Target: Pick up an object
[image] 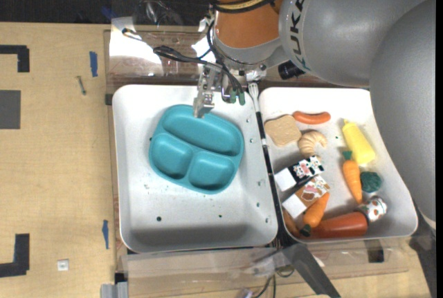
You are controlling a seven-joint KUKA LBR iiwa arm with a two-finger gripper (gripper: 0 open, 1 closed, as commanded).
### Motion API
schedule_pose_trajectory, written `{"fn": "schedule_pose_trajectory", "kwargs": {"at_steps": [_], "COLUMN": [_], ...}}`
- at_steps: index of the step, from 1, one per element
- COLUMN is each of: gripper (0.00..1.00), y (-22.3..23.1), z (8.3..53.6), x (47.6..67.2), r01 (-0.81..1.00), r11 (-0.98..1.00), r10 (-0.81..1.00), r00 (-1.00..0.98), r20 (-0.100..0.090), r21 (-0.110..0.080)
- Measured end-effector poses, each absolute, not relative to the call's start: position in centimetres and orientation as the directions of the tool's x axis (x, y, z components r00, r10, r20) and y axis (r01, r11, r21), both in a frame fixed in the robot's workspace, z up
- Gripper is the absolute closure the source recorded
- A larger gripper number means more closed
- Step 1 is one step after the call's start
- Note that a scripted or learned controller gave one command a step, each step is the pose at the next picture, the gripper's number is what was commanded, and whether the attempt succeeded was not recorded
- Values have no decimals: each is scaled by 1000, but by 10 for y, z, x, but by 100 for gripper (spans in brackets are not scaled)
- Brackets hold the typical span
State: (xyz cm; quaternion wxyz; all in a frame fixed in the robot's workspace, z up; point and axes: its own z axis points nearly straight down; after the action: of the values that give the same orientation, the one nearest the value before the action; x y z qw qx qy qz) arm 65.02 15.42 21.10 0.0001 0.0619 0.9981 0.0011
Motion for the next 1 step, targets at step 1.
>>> {"fn": "schedule_pose_trajectory", "kwargs": {"at_steps": [1], "gripper": [100], "y": [171], "z": [291], "x": [650], "r01": [253], "r11": [968], "r10": [253], "r00": [-968], "r20": [-11], "r21": [7]}}
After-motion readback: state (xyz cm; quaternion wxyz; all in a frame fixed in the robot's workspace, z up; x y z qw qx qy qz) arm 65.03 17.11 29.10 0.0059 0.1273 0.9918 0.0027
